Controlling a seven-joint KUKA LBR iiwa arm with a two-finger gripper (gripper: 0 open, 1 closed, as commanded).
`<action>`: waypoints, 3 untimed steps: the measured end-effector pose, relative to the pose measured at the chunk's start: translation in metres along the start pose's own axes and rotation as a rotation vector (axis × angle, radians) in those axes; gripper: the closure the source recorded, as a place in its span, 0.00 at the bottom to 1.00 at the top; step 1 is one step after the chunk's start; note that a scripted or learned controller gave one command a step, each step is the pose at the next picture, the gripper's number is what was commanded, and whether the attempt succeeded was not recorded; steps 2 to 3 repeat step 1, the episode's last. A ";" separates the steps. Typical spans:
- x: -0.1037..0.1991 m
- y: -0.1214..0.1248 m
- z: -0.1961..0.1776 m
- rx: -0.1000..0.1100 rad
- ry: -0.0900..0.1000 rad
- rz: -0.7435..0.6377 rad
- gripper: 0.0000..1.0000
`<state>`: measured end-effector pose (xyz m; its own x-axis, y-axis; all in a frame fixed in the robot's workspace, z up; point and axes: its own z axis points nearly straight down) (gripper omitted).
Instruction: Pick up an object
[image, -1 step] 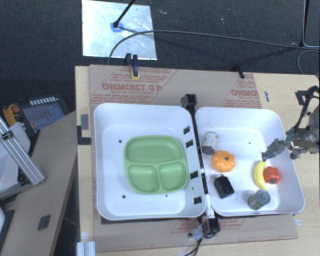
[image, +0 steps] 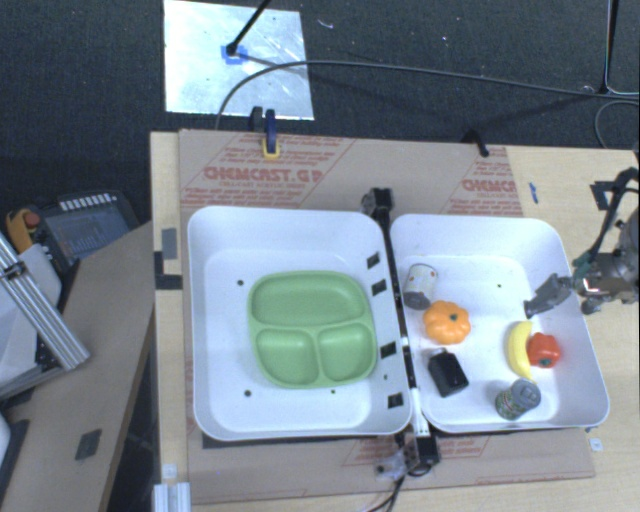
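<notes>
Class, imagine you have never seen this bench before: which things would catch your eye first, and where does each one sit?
The pale green divided tray stands out first, lying alone in the left white bin. Next come the bright colours in the right bin: an orange pumpkin near its left wall, and a yellow banana touching a red fruit toward its right side. The arm's tool hangs just above those two.
</notes>
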<state>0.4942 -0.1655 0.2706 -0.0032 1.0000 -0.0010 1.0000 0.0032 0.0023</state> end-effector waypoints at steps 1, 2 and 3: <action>0.001 -0.006 0.060 0.005 0.002 0.002 0.00; 0.001 -0.006 0.060 0.005 0.002 0.002 0.00; 0.001 -0.006 0.060 0.005 0.002 0.002 0.00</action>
